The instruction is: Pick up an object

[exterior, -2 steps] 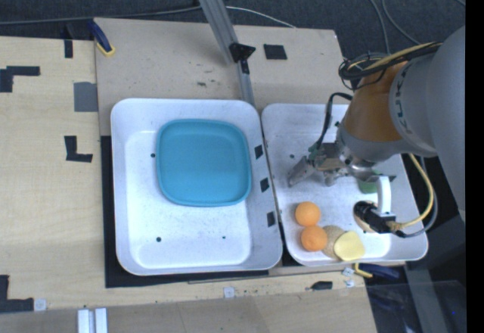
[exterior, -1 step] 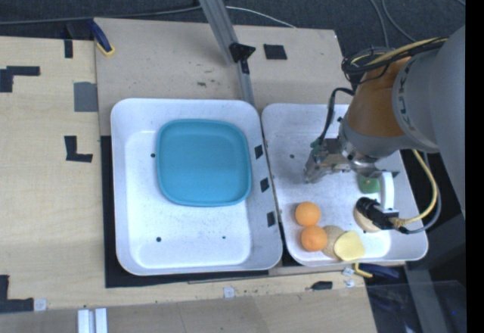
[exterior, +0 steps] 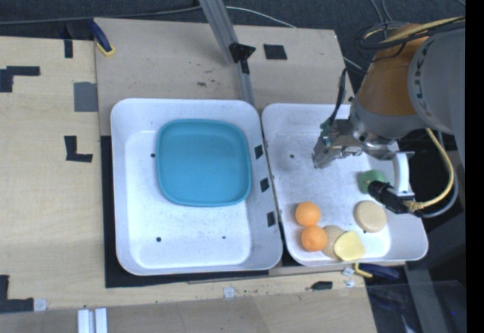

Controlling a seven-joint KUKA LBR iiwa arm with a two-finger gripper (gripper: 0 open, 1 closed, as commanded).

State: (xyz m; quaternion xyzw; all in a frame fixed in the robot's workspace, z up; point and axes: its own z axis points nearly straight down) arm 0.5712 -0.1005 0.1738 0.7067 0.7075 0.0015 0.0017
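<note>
Over the right bin [exterior: 281, 127], the arm's gripper [exterior: 327, 155] hangs above bare floor, jaws' state impossible to tell; two orange balls [exterior: 308, 213] cluster nearer the bin's front edge, unreached.

The wooden bench [exterior: 45, 172] bears two white bins, left [exterior: 128, 195] and right [exterior: 295, 127], side by side.

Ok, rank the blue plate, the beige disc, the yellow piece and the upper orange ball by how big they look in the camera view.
1. blue plate, by far the largest
2. beige disc and yellow piece, which look too alike to rank
3. upper orange ball, slightly smaller
</note>
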